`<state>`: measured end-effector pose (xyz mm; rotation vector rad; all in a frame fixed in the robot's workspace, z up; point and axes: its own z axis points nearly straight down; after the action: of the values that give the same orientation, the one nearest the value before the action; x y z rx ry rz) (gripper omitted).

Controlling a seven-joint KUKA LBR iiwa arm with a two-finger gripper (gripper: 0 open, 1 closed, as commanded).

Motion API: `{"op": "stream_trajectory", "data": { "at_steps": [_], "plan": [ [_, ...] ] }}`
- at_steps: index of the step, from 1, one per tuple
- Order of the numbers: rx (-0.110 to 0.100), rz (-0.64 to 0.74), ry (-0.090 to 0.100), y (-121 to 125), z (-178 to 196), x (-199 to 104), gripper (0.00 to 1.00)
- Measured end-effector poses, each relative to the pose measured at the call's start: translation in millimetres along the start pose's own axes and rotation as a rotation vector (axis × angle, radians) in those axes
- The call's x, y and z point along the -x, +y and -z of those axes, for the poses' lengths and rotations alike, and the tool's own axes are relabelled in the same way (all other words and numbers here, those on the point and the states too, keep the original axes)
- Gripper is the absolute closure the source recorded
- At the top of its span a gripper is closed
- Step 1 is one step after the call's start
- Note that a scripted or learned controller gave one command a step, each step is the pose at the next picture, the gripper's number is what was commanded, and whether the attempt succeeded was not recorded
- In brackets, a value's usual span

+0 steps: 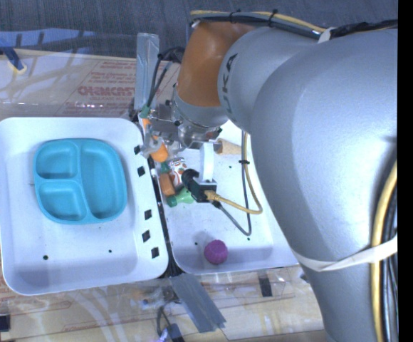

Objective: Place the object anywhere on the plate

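Note:
A blue plate (pixel 78 180) with three compartments lies in the left white bin (pixel 11 255). An orange, carrot-like object (pixel 168 184) with a green end (pixel 181 197) sits at the left edge of the right bin (pixel 253 251), close to the wall between the bins. My gripper (pixel 164 167) hangs right over that orange piece, and the wrist hides whether it touches it. Another small orange bit (pixel 161 152) shows just above, by the gripper body. The plate is to the gripper's left, across the bin wall.
A purple ball (pixel 216 251) rests near the front of the right bin. A yellow cable (pixel 238 209) loops from the wrist over that bin. My big grey arm covers the right bin's back and right side. Black clips (pixel 148 219) line the divider.

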<state>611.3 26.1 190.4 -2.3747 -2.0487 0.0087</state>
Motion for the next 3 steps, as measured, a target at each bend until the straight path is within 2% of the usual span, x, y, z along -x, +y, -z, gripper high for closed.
{"op": "stream_trajectory", "data": {
  "at_steps": [1, 2, 3],
  "plan": [
    [0.000, -0.001, 0.000, 0, 0, 1, 0.00],
    [-0.004, 0.004, 0.000, 0, 9, 0, 1.00],
    [0.001, 0.098, 0.000, -39, 7, -75, 1.00]
  ]
}}
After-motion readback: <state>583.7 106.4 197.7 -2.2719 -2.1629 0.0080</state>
